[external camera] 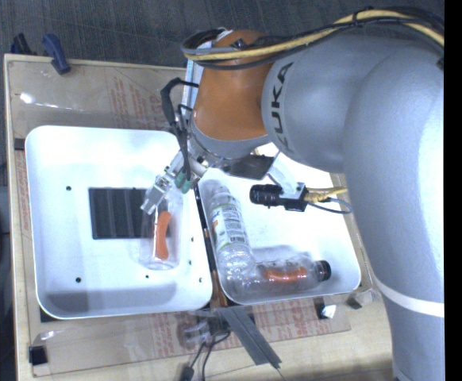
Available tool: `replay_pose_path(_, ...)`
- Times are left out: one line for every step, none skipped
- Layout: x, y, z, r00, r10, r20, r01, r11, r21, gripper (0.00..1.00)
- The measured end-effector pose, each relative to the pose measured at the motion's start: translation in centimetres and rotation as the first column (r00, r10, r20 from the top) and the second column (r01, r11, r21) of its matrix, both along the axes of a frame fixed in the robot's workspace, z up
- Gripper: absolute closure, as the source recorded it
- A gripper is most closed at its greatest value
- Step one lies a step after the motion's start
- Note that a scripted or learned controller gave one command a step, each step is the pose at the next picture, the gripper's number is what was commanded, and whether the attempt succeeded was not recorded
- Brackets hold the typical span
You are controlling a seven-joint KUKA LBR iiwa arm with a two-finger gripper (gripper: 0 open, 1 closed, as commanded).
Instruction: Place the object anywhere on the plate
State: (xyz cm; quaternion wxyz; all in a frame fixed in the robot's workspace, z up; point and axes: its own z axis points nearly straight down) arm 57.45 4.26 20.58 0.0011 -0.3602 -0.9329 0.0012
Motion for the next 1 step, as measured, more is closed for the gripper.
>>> replay_pose_path(3.09, 4.47, -0.42, 0.955, -0.297, 0.002, 0.297, 0.955, 0.000, 0.00)
